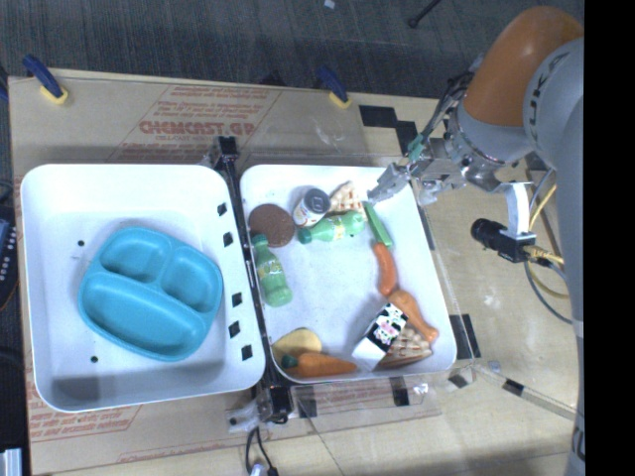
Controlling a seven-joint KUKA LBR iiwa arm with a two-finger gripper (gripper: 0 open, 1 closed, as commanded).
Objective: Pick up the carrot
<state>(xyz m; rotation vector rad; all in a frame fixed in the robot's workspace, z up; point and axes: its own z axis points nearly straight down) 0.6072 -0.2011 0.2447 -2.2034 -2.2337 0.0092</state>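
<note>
Across the bench, two shallow white bins side by side, on brown printed cardboard (198,117). At the right, looming over the bench corner, grey arm (516,67) with its orange band, reaching toward the upper right rim of the right bin (327,300). Left bin (60,216) bearing a blue divided plate (149,291), tilted a little, near its middle.

Above the right bin's top right corner, gripper (395,180), hanging just above a green strip (377,224); claw too small and blurred, cannot tell whether wide or narrow, nothing seen held.

Within the right bin, along its left wall, green bottle (270,274) lying below a brown disc (271,223). Near the top edge, a small can (314,203), a second green bottle (332,229) lying flat beside it, and a pale waffle-like piece (342,196). Down the right side, a curved orange-red piece (384,266). By the lower right corner, a black-and-white carton (383,327) touching a waffle-patterned wedge (409,345).

Against the bottom wall, carrot (322,366), lying flat, well apart from the gripper, touching a yellow piece (298,341) just above it.
</note>
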